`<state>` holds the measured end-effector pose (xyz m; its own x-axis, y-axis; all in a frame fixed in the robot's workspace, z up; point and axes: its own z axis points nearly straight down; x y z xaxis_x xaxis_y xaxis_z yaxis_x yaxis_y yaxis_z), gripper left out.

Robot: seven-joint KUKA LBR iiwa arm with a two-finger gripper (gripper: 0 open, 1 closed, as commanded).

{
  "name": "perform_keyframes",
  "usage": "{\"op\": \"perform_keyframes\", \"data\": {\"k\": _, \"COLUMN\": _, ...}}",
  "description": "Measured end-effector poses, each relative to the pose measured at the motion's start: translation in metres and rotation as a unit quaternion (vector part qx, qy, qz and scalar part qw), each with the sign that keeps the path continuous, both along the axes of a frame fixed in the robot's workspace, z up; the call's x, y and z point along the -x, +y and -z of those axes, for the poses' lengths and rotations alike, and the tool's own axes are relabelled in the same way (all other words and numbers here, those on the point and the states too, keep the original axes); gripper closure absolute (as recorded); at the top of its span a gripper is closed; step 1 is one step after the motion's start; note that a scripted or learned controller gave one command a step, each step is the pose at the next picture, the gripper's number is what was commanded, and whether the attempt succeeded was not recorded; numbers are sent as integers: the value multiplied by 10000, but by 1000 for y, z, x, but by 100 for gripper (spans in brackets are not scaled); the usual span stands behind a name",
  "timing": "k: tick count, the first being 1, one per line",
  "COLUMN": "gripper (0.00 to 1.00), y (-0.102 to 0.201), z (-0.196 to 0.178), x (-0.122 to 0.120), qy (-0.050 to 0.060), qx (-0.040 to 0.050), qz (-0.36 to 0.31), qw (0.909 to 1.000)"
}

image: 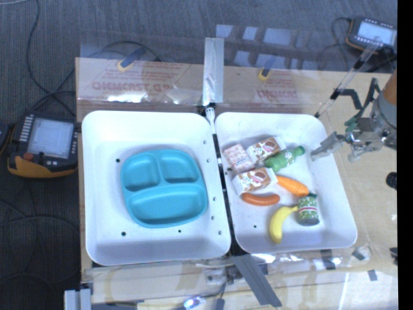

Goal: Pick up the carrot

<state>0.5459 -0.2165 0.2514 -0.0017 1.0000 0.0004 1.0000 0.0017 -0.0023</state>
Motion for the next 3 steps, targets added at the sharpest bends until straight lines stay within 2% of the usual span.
{"op": "perform_keyframes", "data": {"k": 1, "gripper": 0, "y": 40, "z": 149, "x": 15, "qy": -101, "qx": 27, "qz": 1221, "qw": 9925}}
{"op": "perform_keyframes", "data": {"k": 2, "gripper": 0, "y": 41, "z": 155, "x": 18, "qy": -154, "qx": 104, "qz": -969, "qw": 9951}}
{"op": "perform_keyframes", "data": {"k": 3, "gripper": 0, "y": 55, "z": 163, "x": -23, "qy": -45, "qx": 19, "qz": 1072, "qw": 9942}}
